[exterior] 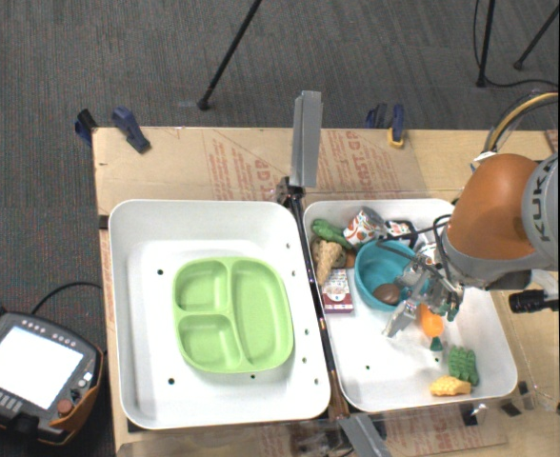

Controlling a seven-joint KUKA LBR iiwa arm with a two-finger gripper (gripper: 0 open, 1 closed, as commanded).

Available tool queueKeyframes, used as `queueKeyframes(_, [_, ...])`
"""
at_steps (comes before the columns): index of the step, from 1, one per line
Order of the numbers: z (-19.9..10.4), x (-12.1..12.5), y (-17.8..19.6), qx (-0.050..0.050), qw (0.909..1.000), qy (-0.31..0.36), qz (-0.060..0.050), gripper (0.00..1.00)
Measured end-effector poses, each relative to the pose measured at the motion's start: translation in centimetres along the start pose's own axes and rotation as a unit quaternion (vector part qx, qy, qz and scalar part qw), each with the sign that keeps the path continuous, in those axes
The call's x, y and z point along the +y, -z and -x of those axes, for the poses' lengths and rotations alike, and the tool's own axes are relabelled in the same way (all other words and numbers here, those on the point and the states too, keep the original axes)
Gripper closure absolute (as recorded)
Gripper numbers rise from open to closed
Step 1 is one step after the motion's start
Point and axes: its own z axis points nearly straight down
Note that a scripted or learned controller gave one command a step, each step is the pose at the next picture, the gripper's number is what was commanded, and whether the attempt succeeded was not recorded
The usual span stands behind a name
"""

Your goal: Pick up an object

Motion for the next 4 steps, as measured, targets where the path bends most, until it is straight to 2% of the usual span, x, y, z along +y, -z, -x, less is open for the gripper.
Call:
queueKeyframes(1, [-0.3, 0.4, 1.0, 0.007, 1.0000, 0.004, 0.001, 1.00])
queueKeyframes(2, [-0.3, 0.3, 0.8, 0.008, 1.0000, 0.004, 0.000, 0.00])
queueKeyframes(3, [-5.5, -4.6, -0.1, 0.001, 1.0000, 0.005, 0.001, 0.00])
queueKeyframes(4, [-5.9, 3.7, 0.0, 0.000, 0.9991, 0.042, 0.003, 0.00])
